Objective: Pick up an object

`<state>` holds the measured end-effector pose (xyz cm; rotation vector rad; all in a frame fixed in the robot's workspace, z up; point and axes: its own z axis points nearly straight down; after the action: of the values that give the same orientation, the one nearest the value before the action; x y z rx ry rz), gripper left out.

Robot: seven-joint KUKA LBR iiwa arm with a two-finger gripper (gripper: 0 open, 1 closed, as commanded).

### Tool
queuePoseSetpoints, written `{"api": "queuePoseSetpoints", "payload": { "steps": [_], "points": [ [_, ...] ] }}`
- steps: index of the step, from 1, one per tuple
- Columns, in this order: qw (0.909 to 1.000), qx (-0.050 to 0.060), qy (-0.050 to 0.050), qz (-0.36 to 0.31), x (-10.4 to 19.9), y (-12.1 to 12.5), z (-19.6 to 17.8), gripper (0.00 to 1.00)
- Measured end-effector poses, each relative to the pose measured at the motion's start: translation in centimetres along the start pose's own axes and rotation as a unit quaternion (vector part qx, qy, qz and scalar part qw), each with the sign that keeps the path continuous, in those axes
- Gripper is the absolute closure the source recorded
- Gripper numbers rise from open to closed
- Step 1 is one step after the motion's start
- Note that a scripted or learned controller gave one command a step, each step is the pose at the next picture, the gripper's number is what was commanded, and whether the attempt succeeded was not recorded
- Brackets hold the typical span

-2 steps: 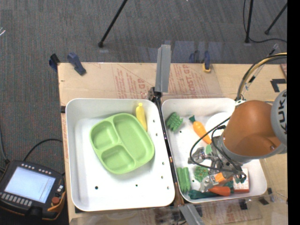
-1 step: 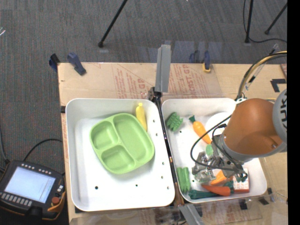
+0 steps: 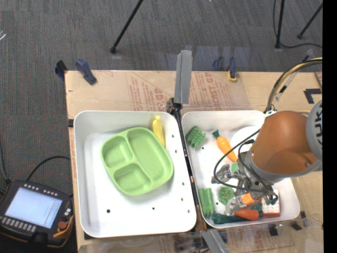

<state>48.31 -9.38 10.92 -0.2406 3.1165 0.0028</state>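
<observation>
The right bin (image 3: 210,125) holds several toy foods: an orange carrot (image 3: 226,146), a green ridged piece (image 3: 195,136), a green pod (image 3: 206,201), a green leafy piece (image 3: 226,194), and an orange carrot with a green top (image 3: 243,214) at the near edge. My gripper (image 3: 238,186) is low in this bin, under the orange wrist band, right above the pile near the leafy piece. The wrist and cables hide its fingertips. A white plate (image 3: 243,137) lies partly under the arm.
The left bin (image 3: 84,194) carries a green divided plate (image 3: 137,159) and a yellow piece (image 3: 158,130) at its back right. A grey upright post (image 3: 183,78) stands behind the divider between the bins. A teach pendant (image 3: 34,210) lies at lower left.
</observation>
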Motion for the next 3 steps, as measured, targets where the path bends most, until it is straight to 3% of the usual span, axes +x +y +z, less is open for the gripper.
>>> {"api": "queuePoseSetpoints", "payload": {
  "steps": [1,2,3],
  "points": [
    [1.0,0.001,0.002,-0.003,-0.33,-1.25,2.0,0.0],
    [1.0,-0.001,0.004,-0.006,-0.3,-1.03,1.13,1.0],
    [1.0,-0.001,0.005,-0.006,-0.27,-1.01,1.19,0.0]
  ]
}}
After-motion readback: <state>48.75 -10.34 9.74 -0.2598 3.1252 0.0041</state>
